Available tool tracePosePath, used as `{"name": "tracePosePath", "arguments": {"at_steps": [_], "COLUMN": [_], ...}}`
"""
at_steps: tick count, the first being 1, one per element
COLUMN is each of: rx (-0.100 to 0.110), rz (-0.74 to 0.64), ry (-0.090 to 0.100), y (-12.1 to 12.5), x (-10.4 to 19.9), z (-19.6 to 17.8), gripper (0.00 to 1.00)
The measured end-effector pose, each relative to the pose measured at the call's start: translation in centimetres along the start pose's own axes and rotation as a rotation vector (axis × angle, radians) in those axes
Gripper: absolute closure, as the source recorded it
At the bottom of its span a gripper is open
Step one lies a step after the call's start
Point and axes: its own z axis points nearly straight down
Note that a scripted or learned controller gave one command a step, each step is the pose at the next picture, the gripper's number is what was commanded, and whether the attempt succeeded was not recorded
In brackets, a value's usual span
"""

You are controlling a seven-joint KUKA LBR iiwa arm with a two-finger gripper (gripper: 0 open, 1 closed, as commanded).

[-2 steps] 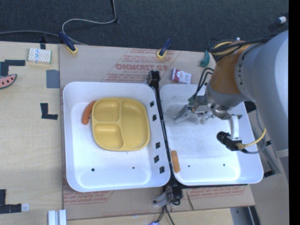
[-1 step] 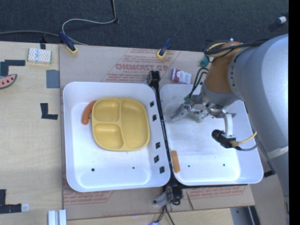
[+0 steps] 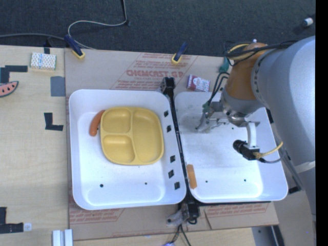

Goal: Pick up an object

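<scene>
Gripper (image 3: 204,125) sits low in the upper left of the right bin (image 3: 266,188); whether it is released or clenched cannot be told. Small orange piece (image 3: 191,176) lies at that bin's left wall, long axis running near-to-far. In the left bin (image 3: 87,188), an orange sausage-shaped item (image 3: 95,123) lies touching the yellow divided plate (image 3: 131,135), long axis near-to-far, slightly tilted.

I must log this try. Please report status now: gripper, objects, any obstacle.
Gripper low in right bin, nothing seen between fingers. Small orange piece at that bin's left edge. Yellow plate and orange sausage in left bin. No obstacle seen.
</scene>
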Motion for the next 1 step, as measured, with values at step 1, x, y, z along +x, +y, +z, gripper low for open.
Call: {"name": "tracePosePath", "arguments": {"at_steps": [1], "rx": [0.001], "rz": [-0.001], "ry": [0.0], "y": [-0.02], "x": [0.06], "z": [-0.9], "gripper": [1.0]}}
